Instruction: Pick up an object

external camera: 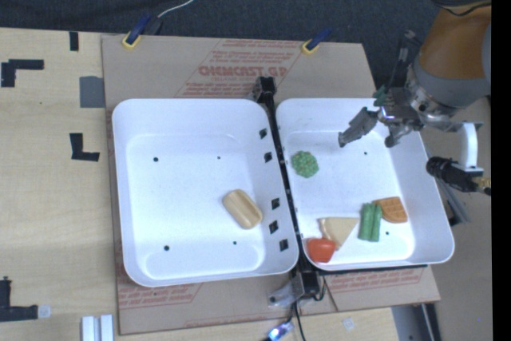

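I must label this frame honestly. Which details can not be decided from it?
- Tool: whether it touches the right bin or hangs above; one slanted view.
- Red piece: partly behind the bin's rim.
- Arm: cut by the top edge.

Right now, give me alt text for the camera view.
The open gripper hangs above the right bin, holding nothing. That bin holds broccoli, a cheese wedge, a tomato, a green stick and toast; the left bin holds a bread roll.
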`<state>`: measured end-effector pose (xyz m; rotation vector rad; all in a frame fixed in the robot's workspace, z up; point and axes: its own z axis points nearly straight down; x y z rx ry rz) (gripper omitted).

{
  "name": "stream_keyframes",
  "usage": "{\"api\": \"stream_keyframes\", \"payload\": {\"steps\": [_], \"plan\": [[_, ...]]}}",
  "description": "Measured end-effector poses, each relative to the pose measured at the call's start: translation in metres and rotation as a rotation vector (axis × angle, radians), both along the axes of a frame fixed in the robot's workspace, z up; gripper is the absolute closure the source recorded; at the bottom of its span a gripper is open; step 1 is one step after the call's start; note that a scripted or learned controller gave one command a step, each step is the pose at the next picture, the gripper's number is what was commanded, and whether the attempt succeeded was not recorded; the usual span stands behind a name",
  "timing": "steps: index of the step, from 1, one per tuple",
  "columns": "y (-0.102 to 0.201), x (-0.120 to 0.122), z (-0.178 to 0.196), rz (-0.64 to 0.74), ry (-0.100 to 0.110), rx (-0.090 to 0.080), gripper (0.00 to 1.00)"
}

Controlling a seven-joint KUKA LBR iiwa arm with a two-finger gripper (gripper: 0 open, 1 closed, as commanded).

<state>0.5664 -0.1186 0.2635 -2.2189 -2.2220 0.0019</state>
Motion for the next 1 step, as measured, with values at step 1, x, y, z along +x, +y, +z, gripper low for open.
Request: {"api": "stream_keyframes", "payload": {"steps": [1], "plan": [[0.0007, 0.0002, 0.0098, 0.002, 0.001, 0.0, 1.0]]}}
